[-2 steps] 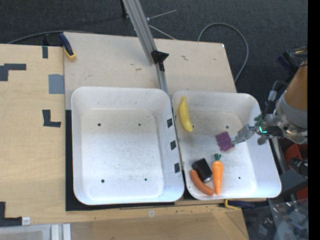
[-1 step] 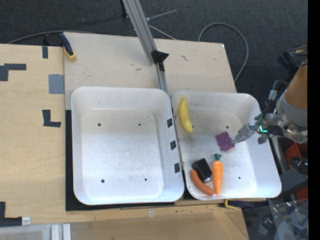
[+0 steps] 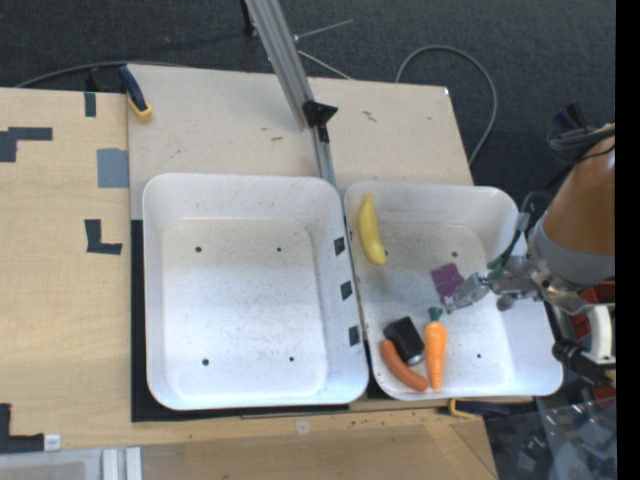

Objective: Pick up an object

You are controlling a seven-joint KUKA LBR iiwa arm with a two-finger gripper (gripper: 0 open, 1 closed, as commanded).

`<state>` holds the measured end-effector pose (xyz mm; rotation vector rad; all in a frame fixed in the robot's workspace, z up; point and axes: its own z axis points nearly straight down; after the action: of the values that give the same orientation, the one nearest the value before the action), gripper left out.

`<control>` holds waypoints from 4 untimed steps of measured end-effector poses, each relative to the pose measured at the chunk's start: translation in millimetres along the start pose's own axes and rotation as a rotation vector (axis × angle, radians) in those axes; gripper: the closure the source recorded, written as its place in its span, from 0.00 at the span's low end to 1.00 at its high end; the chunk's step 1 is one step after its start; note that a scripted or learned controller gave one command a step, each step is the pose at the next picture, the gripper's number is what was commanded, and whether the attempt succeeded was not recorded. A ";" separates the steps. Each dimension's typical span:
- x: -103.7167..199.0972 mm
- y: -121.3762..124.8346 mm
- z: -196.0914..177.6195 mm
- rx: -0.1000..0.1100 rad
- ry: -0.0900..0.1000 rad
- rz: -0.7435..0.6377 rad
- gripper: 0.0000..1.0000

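Item: tool [image 3: 470, 290], grip state impossible to tell, hovering in the right bin [image 3: 500, 208] just right of the purple block [image 3: 446, 279], with the upright-lying carrot [image 3: 435, 353] sitting just nearer.

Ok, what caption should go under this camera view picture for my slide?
Gripper beside a purple block in the right bin, near a banana, two carrots.
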<state>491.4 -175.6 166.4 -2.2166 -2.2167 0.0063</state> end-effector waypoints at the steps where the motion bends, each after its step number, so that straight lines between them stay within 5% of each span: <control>1: 0.8 6.9 47.2 -0.001 0.000 -0.001 0.00; 2: 1.0 7.0 78.1 -0.007 -0.003 -0.001 0.00; 3: 1.6 7.1 67.1 -0.006 -0.002 -0.001 1.00; 4: 11.7 4.4 13.9 -0.011 -0.003 -0.002 1.00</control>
<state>495.7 -163.9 152.5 -2.2211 -2.2256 -0.0024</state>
